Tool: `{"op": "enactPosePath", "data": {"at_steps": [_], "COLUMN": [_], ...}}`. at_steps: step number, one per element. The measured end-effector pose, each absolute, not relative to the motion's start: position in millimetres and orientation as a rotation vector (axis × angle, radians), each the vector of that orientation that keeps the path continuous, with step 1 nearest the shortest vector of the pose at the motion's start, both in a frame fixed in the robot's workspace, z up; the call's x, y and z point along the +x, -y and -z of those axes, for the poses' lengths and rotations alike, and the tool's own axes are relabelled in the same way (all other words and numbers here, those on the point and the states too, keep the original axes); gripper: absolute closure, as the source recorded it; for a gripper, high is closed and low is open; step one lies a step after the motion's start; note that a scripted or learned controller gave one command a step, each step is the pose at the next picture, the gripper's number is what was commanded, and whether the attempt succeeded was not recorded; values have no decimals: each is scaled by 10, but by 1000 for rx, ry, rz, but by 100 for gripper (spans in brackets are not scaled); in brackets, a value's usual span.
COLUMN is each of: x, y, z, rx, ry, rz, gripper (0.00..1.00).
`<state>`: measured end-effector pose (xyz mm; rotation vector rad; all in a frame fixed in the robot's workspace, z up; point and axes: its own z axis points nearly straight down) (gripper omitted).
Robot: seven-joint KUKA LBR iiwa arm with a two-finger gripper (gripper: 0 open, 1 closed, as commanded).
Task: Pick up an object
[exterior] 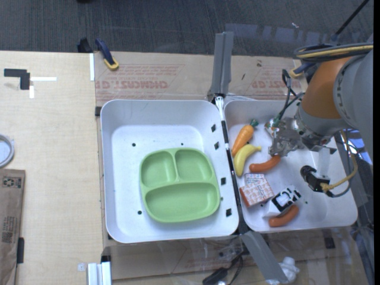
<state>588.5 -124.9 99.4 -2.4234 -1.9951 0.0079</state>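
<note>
My gripper [278, 147] hangs low in the right bin [341, 215], near its middle. Just below and left of it lies an orange-red sausage [265, 164], its right end right at the gripper's tip. To the left lie a yellow banana [243, 155] and an orange carrot [243, 138] with a green top. Nearer the front are a red and white packet [256, 189], a small black and white object [285, 199] and a second sausage [283, 217].
The left bin [119, 159] holds a green divided plate [179, 184]. The arm's grey body and orange band [323, 91] cover the right bin's far right corner. A black cable [317, 180] loops by the wrist. A grey post [223, 64] stands behind the bins.
</note>
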Motion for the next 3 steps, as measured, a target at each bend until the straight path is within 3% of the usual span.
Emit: {"op": "enactPosePath", "data": {"at_steps": [1, 2, 3], "x": [6330, 6328, 6626], "y": [672, 674, 925], "z": [-2375, -2369, -1245], "rx": [-2563, -2563, -2542], "ry": [1818, 1817, 1872], "rz": [-4, -5, 21], "gripper": [100, 0, 0]}}
